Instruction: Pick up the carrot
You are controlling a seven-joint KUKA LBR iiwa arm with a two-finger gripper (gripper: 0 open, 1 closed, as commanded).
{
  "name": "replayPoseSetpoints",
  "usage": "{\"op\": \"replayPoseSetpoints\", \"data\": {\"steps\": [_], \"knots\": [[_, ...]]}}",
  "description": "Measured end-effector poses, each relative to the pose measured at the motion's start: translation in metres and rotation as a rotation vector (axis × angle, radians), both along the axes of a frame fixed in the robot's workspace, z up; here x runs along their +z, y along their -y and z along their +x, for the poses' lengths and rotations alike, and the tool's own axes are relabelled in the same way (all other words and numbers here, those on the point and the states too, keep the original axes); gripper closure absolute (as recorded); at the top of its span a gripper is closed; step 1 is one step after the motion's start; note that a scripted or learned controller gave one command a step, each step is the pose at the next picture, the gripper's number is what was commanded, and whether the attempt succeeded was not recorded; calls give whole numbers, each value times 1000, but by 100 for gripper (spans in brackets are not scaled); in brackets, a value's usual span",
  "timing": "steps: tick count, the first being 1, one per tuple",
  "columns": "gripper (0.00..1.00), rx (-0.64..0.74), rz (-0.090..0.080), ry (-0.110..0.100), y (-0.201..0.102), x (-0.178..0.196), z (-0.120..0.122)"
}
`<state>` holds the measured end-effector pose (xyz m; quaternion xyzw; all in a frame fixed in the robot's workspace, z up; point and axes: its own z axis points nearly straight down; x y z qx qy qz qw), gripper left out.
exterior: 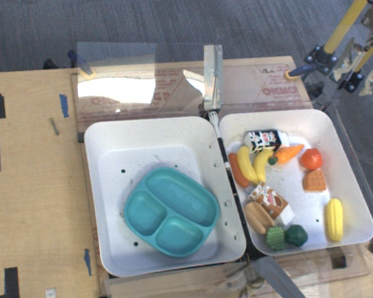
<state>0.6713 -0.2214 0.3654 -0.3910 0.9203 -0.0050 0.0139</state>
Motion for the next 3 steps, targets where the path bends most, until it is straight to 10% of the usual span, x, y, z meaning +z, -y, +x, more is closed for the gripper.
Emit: {"op": "replayPoseSetpoints", "data": {"steps": [3], "knots": [[100,-8,1,37,-1,39,5]]}}
